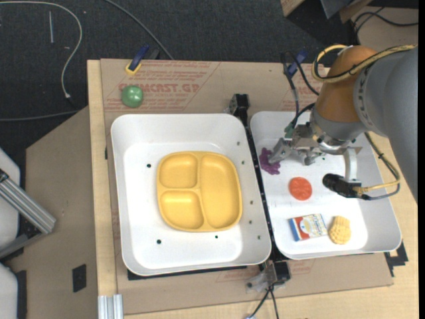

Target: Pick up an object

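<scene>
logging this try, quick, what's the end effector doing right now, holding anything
End effector: low in the right bin, next to the purple object. Open or closed cannot be told, and nothing is visibly gripped.

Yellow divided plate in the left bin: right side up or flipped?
Right side up. The yellow plate lies flat in the left bin with its three hollow compartments facing the camera, and nothing in them.

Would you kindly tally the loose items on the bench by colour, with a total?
Yellow: 2, the divided plate and a bumpy toy
Purple: 1, a small toy
Red-orange: 1, a round piece
Blue and white: 1, a little box
Green: 1, a ball
Total: 6
</scene>
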Controlling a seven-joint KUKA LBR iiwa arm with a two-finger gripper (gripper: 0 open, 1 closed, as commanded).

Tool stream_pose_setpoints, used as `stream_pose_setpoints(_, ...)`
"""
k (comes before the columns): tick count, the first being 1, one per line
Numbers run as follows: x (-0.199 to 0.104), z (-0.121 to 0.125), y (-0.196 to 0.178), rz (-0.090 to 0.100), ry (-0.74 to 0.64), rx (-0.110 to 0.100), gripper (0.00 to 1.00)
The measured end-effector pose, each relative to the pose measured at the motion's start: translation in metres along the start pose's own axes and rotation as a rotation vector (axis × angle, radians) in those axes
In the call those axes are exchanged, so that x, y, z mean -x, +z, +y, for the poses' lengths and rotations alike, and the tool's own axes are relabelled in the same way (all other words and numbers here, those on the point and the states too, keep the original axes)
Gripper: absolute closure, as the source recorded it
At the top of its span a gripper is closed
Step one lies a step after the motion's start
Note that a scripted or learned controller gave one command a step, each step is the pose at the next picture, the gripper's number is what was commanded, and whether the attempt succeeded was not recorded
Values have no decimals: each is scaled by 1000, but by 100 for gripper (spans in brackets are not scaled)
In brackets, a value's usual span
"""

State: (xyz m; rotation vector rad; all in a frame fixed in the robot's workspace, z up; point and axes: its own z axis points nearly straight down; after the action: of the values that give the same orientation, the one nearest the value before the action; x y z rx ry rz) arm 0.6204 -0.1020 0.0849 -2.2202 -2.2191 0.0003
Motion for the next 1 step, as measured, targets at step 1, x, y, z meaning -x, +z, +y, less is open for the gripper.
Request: stream_pose_setpoints(1,-1,2,-15,0,-1,8,100)
